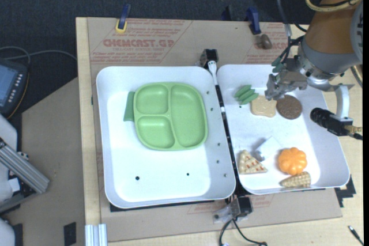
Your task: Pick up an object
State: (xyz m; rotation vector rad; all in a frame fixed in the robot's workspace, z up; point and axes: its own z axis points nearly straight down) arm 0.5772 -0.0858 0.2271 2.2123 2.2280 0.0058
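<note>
Gripper (277,89) low in the right bin (340,164), over the food.
Whether its fingers are open or gripping cannot be told. Just beside it lie a tan cracker (263,108), a brown cookie (289,107) and green beans (246,94).

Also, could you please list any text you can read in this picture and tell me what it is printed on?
"CHEMCAST G P", in red, on the brown paper-covered board under the bins; the final letters are uncertain.
Smaller red print above and below that word: too blurred to read.
Faint red print repeats on the board behind the right bin: illegible.
</note>
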